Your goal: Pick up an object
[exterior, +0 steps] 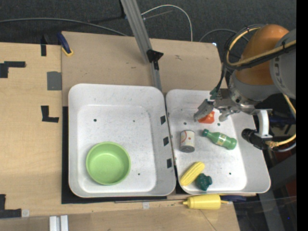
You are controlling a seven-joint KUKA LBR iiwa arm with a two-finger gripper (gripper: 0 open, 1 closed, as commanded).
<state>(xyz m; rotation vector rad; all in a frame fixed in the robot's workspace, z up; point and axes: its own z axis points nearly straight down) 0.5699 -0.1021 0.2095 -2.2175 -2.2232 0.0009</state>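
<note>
So the likeliest target looks like the small orange-red object (207, 118) in the upper part of the right bin (250, 177), right of centre in the frame. The gripper (212, 110) is sitting right on top of it, fingers pointing down and to the left, and the orange bit pokes out just beneath them. Honestly can't tell if the fingers are spread or closed, or if they've got any grip on it at all, too much metal clumped together there.

My read: this is the reach/grasp stage, nothing lifted yet. Next it'd need to close squarely on that piece and go straight up, and check it actually comes along.

Other stuff in the same bin: a green bottle (220, 139) lying on its side just below the gripper, a little can (187, 141) toward the bin's left, a corn cob (191, 173) and a dark green lump (204, 182) touching it near the bottom. The left bin (115, 100) has a green bowl (108, 163). A yellow bottle (204, 202) lies on the worktop (106, 57) below the right bin.
</note>
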